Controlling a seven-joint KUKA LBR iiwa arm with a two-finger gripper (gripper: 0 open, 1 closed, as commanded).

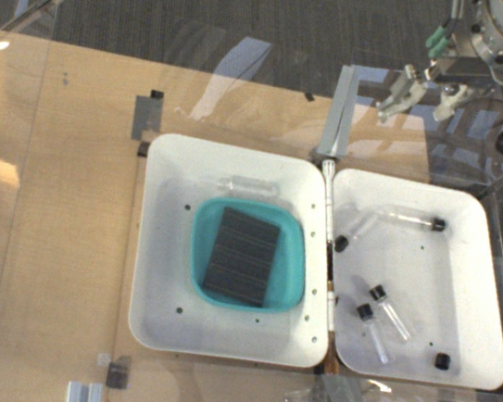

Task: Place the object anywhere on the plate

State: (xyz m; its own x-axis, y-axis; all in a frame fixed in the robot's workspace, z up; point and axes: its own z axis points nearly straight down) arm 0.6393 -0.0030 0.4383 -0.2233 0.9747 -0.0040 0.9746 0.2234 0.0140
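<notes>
A teal square plate lies in the left white bin. A dark grey ribbed rectangular pad lies flat on the plate, slightly tilted. My gripper hangs at the top right, above the bench behind the right bin. Its two pale fingers are spread apart with nothing between them. It is far from the plate and the pad.
The right bin holds several clear tubes with black caps, such as one near its back wall and two near the middle, plus loose black caps. A clear tube lies behind the plate in the left bin.
</notes>
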